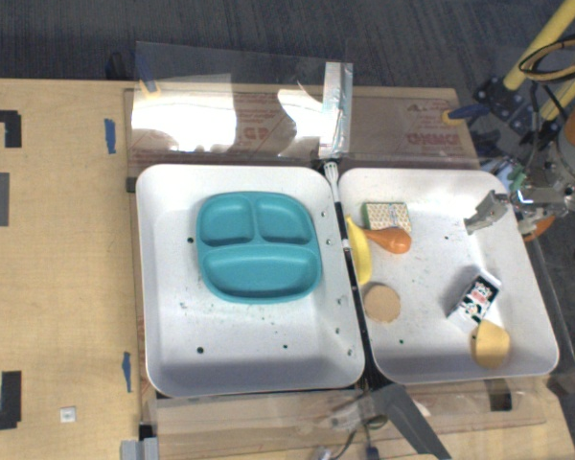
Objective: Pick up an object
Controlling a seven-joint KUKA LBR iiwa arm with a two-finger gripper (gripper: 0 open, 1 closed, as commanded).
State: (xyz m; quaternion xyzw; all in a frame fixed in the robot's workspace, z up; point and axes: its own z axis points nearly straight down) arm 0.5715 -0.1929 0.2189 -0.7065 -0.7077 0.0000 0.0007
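Wood bench (48, 257), two bins. Teal tray (259, 245) in left bin (163, 353). Gripper (486, 213) at right bin's (431, 353) 2 o'clock; claw state unclear.

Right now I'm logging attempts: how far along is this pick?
Nothing looks picked yet. The gripper sits over the right bin near its upper right edge, with nothing seen in it. The carrot, banana, small carton and other items lie in that bin; the teal plate lies in the left bin. Descent, grasp and lift remain.
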